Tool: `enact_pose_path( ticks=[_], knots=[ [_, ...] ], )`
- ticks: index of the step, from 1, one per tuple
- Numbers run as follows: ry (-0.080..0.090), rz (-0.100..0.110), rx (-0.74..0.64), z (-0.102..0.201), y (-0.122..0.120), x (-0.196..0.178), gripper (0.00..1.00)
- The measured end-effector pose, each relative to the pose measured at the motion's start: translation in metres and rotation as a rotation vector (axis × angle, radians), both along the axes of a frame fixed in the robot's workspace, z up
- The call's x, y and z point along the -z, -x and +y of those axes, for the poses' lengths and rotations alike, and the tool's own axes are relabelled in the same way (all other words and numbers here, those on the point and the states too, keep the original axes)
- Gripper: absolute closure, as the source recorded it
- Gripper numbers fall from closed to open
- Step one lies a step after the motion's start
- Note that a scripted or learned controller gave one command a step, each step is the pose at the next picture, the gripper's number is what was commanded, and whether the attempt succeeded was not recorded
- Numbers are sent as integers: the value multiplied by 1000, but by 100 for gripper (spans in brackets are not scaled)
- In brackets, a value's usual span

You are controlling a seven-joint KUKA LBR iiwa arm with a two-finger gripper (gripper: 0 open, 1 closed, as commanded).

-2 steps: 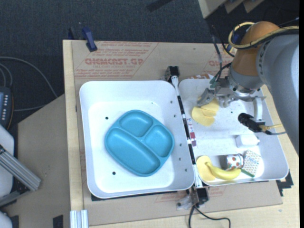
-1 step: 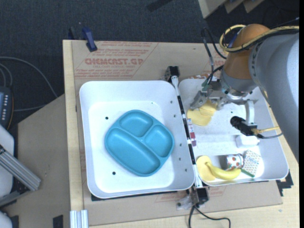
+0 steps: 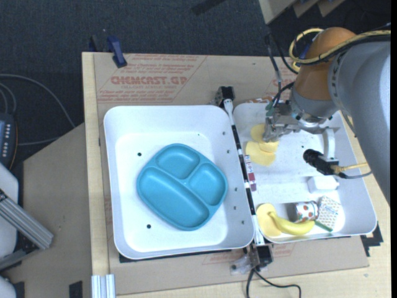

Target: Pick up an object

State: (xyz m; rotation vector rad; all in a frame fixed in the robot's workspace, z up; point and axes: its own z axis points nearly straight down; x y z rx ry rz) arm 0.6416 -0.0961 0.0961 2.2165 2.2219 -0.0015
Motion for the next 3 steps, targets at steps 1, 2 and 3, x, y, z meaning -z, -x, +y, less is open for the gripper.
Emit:
enact_pose_path(
  ticks=[1, 2, 3],
  knots=[
    [0, 1, 0, 0, 0, 0, 0],
    [-2, -1, 0, 0, -25, 11, 0],
    [1, -7, -1, 0, -27, -1, 100]
  ],
)
